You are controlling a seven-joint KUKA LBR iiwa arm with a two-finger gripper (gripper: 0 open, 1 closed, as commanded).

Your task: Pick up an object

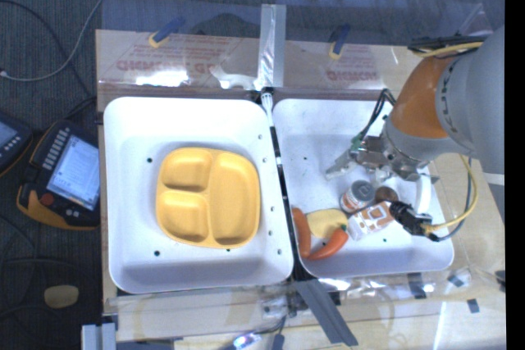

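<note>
i see the pincer point(361, 176) low in the right bin point(312, 127), just above a small round can point(358, 196); i cannot tell whether it grips anything. beside the can lies a white and orange pack point(373, 220), and toward the bin's near left corner a yellow piece point(325, 220) touches an orange carrot point(305, 240). the left bin point(131, 127) carries a yellow divided tray point(209, 196). a handheld pendant point(61, 175) sits on the floor left of the counter point(205, 57).
</note>
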